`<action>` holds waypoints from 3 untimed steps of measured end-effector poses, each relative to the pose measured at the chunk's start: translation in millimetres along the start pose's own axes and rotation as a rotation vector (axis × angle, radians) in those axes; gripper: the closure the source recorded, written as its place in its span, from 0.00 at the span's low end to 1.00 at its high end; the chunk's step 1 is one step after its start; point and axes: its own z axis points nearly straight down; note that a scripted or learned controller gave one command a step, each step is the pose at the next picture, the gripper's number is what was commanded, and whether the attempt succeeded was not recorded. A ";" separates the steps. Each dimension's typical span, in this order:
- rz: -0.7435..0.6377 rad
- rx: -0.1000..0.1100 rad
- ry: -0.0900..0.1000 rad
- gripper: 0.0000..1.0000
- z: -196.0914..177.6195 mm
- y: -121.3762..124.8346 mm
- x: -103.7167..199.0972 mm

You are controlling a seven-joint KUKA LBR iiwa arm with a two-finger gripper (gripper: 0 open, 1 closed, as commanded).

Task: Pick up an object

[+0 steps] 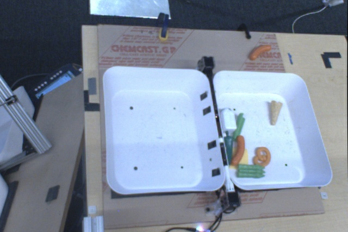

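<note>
In the right bin [296, 136], a cone [276, 112] lies apart; carrot [238, 150], beans [250, 171], pretzel [262, 156] and perhaps a white block [228, 119] crowd its left wall. A sausage [260, 52] rests outside, on the tabletop [304, 49].

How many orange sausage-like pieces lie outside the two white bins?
1. The orange sausage lies on the cardboard behind the right bin, near its far rim.
</note>
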 end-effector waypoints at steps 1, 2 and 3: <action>-0.001 0.001 0.000 1.00 -0.3 8.7 -57.4; -0.002 0.002 0.001 1.00 -0.1 8.5 -80.2; -0.008 0.011 0.008 1.00 0.5 -151.5 -11.4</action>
